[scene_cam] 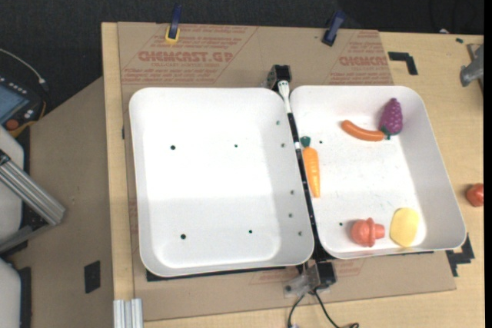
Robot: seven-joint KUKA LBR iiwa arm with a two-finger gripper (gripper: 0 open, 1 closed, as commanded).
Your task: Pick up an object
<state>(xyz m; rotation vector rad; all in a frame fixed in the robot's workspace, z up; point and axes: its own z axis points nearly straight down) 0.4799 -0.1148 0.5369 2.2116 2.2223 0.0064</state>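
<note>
Fixed overhead camera (slanted) looks down on both bins (146, 165)

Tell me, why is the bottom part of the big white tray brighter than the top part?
In the camera view, the left bin has a greyer, shaded band across its upper half and a brighter lit patch lower down; what casts the shade can't be told. The toy carrot and lemon look a bit soft, not sharp.

Toy foods (310, 171) in right bin (438, 188)
</note>
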